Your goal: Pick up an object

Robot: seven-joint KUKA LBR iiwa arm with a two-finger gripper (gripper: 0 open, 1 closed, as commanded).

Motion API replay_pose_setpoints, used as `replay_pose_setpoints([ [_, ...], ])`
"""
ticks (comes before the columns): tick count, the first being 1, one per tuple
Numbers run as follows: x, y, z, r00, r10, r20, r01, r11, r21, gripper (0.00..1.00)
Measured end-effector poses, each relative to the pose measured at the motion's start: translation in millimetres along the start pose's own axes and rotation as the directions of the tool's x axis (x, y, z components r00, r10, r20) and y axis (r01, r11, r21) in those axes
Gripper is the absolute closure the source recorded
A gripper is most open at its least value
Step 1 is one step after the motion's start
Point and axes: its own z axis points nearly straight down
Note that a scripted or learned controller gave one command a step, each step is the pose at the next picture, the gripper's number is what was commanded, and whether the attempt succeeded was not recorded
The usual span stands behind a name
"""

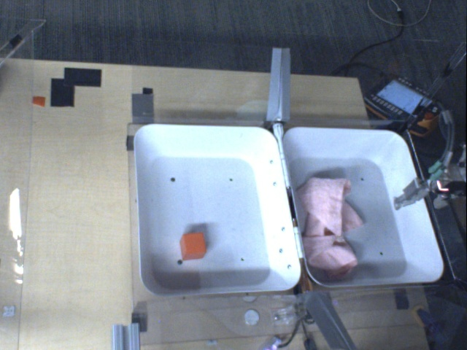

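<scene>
Nothing picked yet: arm at the right edge, both bins loaded.
I see the gripper [408, 195] over the right white bin's [416, 155] rim; its opening I cannot tell. I'd centre over the crumpled pink cloth [328, 224] there and descend straight; the small orange block [193, 246] lies in the left bin [153, 195].

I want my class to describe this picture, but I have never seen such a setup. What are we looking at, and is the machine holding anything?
One camera looks down at a slant on a wooden bench bearing two shallow white bins. The left bin has a small orange block in it. The right bin has a crumpled pink cloth in it. At the picture's right edge, over the right bin's rim, sits the tip of the robot arm, its gripper. It is apart from the cloth, and nothing is seen between its fingers, so nothing is held.
</scene>
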Motion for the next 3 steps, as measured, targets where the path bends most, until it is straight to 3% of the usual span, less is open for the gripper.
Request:
replay_pose_setpoints([
  [1,20,43,123,0.999,-0.05,-0.001,0.05,0.999,0.001,0.0],
  [2,83,59,152,0.987,-0.158,0.002,0.158,0.987,-0.01,0.0],
  [3,21,55,110,0.987,-0.158,0.002,0.158,0.987,-0.003,0.0],
])
